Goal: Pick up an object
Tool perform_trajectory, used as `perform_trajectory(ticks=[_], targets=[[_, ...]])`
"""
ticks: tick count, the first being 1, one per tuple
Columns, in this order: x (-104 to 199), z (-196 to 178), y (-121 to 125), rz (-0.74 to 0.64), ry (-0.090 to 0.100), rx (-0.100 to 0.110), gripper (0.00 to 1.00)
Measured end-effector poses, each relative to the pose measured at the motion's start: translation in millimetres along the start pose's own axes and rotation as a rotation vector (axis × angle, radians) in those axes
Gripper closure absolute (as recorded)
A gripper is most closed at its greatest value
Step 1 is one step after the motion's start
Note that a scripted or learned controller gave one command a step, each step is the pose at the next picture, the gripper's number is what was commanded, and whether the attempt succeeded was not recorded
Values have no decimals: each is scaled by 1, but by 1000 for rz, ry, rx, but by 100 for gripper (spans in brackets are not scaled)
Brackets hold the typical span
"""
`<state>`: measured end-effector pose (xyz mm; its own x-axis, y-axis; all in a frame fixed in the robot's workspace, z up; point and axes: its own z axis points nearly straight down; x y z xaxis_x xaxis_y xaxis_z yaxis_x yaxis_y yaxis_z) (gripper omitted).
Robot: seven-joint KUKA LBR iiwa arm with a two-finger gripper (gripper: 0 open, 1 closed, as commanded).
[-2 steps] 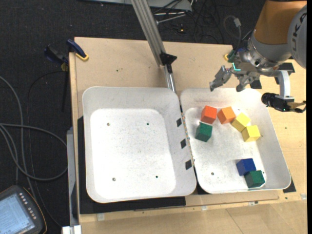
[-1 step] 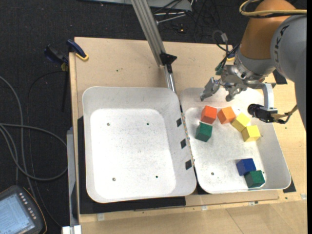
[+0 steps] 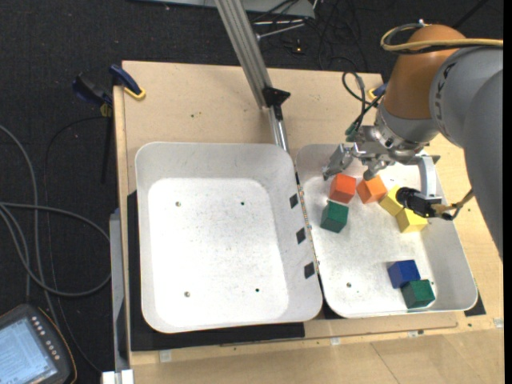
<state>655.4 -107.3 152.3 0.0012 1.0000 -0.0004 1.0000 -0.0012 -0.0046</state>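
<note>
Currently hovering over the right bin (image 3: 460, 274), far end. My gripper (image 3: 358, 164) hangs above the cluster of blocks; jaws look spread apart, one finger out toward the bin divider, the other nearer the orange pair, nothing between them.

Nearest candidates: red-orange cube (image 3: 343, 187) just below my jaws, and orange cube (image 3: 371, 190) beside it, almost touching it. Green cube (image 3: 335, 216) sits just beyond the red-orange one, on the side away from me. Yellow blocks (image 3: 402, 212) off to one side of the jaws, partly under my wrist cabling. Blue cube (image 3: 403, 273) and dark green cube (image 3: 418, 293) well apart from the jaws, at the near end.

Step, as I judge it: approach, pre-grasp. Nothing picked yet.

Next move needs: pick one target, probably the red-orange cube. Centre the jaws over it, turn so the fingers straddle free faces rather than the side crowded by the orange neighbour, then descend and close.
</note>
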Motion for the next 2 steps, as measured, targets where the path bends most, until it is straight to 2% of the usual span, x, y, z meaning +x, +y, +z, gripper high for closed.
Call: perform_trajectory(ticks=[1,2], targets=[[1,53,0,-1,1,-1,0],[0,40,1,0,0,-6,100]])
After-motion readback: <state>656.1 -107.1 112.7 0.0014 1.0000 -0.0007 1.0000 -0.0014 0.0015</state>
